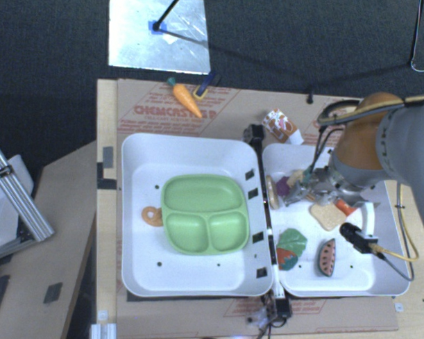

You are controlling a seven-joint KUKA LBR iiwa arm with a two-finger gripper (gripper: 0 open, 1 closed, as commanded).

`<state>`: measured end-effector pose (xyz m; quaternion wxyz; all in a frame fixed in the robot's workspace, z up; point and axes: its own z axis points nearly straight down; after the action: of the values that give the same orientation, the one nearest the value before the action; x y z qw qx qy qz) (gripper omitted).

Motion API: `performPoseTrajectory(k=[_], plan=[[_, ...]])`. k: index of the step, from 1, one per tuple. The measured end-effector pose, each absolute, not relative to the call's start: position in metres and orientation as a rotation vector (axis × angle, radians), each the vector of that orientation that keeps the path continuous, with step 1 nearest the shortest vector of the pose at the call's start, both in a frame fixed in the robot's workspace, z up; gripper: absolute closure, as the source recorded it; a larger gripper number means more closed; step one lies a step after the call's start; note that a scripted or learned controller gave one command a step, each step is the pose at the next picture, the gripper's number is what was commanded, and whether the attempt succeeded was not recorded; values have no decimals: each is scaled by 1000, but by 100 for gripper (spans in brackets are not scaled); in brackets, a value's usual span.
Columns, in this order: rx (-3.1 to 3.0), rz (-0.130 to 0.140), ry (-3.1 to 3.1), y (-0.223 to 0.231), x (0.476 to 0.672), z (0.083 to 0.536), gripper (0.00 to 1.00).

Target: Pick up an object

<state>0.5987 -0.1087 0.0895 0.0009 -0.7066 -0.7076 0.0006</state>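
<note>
The gripper is low in the right bin, at the approach-and-grasp step; whether it has closed on anything I cannot tell. A purple object lies touching or just beside it on the left, a toast slice just below. Next, I judge, it must settle over one and clamp before lifting.

The arm is a thick, rounded grey tube with a smooth matte shell. Above the wrist sits a broad orange band, glossy and bulbous. The wrist narrows into a cluster of dark and silvery metal parts. Thin black cables loop along the orange section toward that cluster.
</note>
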Motion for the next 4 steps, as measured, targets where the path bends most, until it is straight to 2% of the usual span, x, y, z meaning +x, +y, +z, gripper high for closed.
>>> performPoseTrajectory(k=[1,3,4], plan=[[-2223,-4,-2225,-109,600,103,100],[-2219,-7,-2231,-100,599,208,100],[-2218,-4,-2229,-100,600,226,100]])
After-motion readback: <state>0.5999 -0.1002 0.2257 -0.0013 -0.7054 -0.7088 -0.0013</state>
